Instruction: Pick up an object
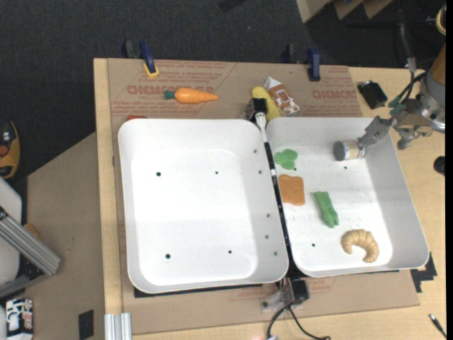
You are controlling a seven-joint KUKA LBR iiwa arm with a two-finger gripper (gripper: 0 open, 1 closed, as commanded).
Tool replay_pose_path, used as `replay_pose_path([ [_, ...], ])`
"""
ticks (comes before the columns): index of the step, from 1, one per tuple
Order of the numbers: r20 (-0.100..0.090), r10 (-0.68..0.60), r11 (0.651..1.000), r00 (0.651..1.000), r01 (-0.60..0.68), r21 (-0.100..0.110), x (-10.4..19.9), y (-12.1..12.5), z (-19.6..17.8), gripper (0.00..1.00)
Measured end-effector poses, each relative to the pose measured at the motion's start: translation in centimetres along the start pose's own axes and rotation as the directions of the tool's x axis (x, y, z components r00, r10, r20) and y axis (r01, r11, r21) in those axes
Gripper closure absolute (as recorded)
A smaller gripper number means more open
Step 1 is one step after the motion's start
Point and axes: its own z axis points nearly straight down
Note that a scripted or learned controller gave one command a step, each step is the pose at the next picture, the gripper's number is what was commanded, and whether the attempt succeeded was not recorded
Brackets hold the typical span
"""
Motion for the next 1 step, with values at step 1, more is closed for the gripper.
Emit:
replay_pose_path([
  [1, -0.004, -0.009, 1.000, 1.000, 0.009, 0.001, 8.59, 0.05, -0.47, 0.00],
])
